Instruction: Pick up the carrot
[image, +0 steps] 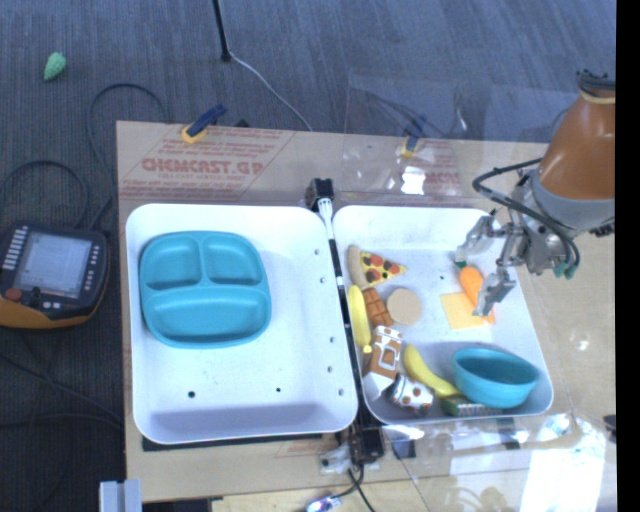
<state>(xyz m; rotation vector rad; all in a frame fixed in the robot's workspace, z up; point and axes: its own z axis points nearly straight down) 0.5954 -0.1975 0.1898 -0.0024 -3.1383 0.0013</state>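
The carrot (469, 280) lies in the right bin (437, 226), near its far right side, just beside a yellow cheese slice (460, 311) and well apart from the bowl (494, 376); the pincer (485, 262) stands over it with its fingers spread wide, one at the carrot's upper end and one by its lower right, so the carrot sits in the gap but is not yet gripped. To do this step well, I judge it should settle low enough that both fingers flank the carrot's body, close squarely across it, and keep off the cheese; the taper may let it slip. The arm (578, 160) reaches in from the right, wrist bent down and leftward over the bin's right part.
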